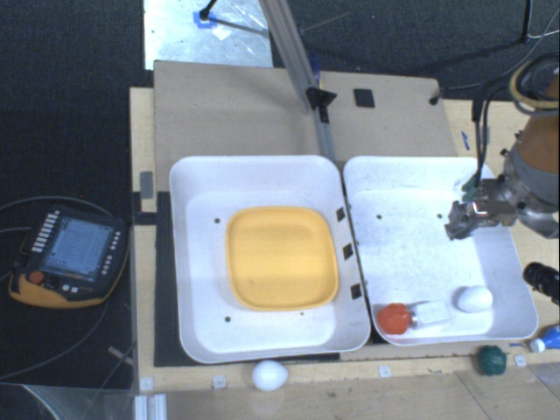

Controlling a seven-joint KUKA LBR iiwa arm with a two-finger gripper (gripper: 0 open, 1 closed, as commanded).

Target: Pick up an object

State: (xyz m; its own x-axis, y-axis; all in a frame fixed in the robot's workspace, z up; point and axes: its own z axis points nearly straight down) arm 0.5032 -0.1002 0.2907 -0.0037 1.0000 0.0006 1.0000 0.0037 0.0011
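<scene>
While the gripper (458, 223), fingers' state unclear, hung over the right bin (411, 261), a red-capped clear bottle (418, 315) lay lengthwise left-to-right

Arm (535, 178) reaches leftward, gripper (461, 220) tilted down.

even, bright overhead light washes out the white bins (262, 178), shadows faint, the picture slightly soft throughout.
</scene>
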